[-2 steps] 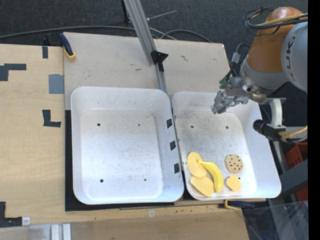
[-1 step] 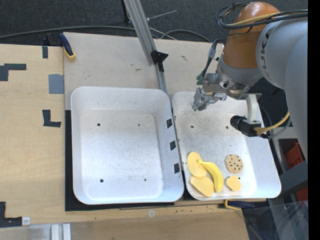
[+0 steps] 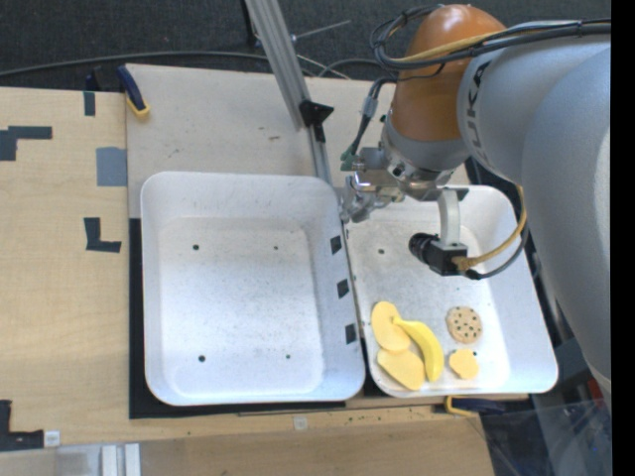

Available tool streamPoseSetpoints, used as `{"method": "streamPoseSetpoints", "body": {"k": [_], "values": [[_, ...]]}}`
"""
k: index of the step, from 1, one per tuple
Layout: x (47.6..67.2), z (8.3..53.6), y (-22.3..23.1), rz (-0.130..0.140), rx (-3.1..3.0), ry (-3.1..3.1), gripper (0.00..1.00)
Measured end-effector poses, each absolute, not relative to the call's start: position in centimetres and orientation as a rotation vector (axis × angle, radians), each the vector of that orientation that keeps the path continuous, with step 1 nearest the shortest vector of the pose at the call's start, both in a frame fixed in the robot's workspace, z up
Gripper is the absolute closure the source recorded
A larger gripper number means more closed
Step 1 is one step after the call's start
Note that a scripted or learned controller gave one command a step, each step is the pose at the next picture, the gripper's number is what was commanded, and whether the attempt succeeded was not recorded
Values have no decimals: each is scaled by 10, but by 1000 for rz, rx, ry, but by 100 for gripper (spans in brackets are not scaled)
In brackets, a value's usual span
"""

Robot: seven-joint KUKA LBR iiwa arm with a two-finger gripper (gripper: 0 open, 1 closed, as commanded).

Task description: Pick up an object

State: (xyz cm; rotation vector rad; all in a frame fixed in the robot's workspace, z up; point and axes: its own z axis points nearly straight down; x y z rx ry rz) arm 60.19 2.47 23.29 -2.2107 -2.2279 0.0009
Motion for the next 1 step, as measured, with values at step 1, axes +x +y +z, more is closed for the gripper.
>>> {"method": "streamPoseSetpoints", "body": {"k": [1], "values": [[609,240,85,-2,-2211,-2229,100]]}}
